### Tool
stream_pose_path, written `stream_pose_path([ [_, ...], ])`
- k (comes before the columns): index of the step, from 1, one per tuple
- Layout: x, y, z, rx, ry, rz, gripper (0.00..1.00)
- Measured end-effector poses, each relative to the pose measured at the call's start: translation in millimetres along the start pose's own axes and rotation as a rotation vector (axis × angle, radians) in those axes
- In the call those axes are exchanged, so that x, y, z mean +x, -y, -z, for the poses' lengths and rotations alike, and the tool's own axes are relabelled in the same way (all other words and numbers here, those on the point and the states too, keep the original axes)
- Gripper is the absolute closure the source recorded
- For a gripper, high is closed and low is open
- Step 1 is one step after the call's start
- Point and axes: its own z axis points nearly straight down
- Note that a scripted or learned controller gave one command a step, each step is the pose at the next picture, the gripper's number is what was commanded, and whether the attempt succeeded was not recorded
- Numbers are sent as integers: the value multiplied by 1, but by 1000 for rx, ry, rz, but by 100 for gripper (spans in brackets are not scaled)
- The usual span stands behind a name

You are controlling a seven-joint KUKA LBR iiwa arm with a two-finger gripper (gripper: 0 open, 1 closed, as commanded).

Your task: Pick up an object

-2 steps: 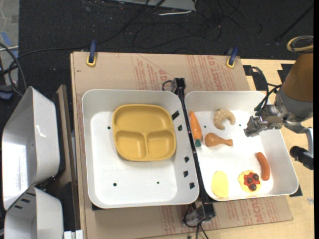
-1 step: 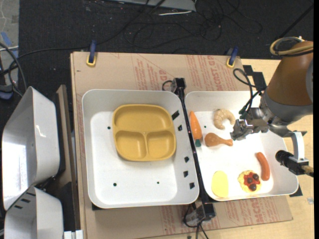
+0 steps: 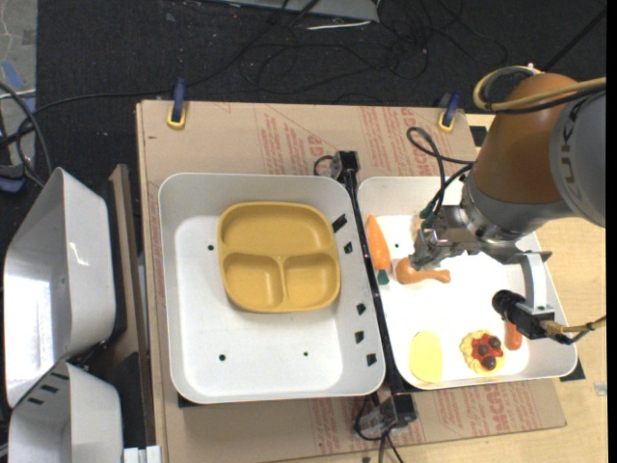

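Yellow slice [image 3: 426, 355] and pizza toy [image 3: 482, 349]: being left untouched in right bin [image 3: 549, 365].
Gripper [image 3: 425, 256] is being lowered over orange sausage [image 3: 422, 275]; grip cannot be told; nothing being lifted yet.

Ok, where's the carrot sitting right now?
In the camera view the carrot lies in the right bin, along its left wall by the divider, with the orange curved piece and the end effector just to its right.

We are viewing even overhead light glaring off the white bins [image 3: 183, 287]; the floor [image 3: 87, 37] is staying dim, shadows soft.
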Motion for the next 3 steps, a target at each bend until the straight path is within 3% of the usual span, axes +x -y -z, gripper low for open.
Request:
stream_pose_path([
  [3,142,15,-5,3,1,-1,100],
])
